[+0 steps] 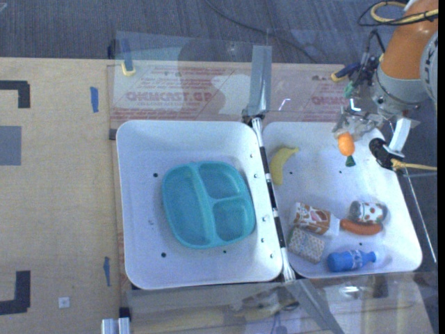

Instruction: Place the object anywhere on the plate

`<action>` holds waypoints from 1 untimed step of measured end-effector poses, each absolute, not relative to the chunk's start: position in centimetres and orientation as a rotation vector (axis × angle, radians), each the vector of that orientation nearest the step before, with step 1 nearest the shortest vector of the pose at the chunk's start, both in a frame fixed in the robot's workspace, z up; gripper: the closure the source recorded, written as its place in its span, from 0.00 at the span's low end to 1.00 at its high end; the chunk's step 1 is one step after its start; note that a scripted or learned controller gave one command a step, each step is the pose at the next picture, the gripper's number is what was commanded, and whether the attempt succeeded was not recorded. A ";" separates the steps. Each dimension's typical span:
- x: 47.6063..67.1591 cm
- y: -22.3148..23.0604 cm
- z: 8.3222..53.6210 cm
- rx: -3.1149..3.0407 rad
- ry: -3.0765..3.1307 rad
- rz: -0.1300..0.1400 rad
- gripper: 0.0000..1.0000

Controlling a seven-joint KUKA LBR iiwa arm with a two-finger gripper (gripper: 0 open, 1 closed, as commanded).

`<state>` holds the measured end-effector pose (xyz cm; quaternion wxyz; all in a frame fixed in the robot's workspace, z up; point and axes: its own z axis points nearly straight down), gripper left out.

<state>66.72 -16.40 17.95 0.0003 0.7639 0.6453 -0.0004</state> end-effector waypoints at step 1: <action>65.4 -9.3 13.4 2.559 1.827 -0.003 1.00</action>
